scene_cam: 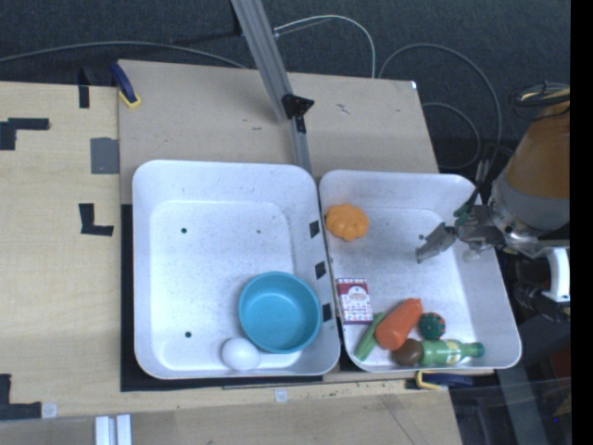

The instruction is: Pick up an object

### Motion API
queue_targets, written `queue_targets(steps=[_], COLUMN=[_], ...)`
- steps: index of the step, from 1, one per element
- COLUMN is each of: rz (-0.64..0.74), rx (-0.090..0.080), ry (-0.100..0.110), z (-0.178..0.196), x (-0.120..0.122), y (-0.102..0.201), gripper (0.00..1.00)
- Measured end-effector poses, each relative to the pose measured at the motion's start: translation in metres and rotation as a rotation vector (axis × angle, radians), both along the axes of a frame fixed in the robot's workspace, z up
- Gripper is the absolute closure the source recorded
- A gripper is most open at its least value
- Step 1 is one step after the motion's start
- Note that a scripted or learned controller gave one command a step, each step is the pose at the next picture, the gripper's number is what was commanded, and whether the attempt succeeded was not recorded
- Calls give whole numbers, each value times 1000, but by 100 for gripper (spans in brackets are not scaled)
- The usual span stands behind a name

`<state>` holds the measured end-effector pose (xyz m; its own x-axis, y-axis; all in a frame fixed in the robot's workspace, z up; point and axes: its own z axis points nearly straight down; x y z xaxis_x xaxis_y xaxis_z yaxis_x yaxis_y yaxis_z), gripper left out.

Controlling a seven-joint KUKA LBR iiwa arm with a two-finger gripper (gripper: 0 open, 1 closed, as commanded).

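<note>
Altogether one blue bowl [278, 311], one white ball [240, 352], one carrot [399, 321]

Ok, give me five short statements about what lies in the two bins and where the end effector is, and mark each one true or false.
1. The blue bowl sits in the left bin. True.
2. The white ball lies in the right bin. False: it lies in the left bin, beside the bowl.
3. The orange fruit lies apart from the other items. True.
4. The end effector is over the left bin. False: it is over the right bin.
5. The green bottle stands upright. False: it lies on its side.
</note>
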<state>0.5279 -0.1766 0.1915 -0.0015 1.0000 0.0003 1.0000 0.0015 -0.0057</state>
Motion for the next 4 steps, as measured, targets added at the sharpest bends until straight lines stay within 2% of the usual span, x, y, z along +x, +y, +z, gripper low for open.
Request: queue_targets(steps=[2, 3, 4], rz=[0, 1, 0], rx=[1, 0, -2], ry=[2, -2, -10], z=[-98, -85, -22], x=[-2, -1, 0], y=[0, 0, 0], gripper=[0, 100, 100])
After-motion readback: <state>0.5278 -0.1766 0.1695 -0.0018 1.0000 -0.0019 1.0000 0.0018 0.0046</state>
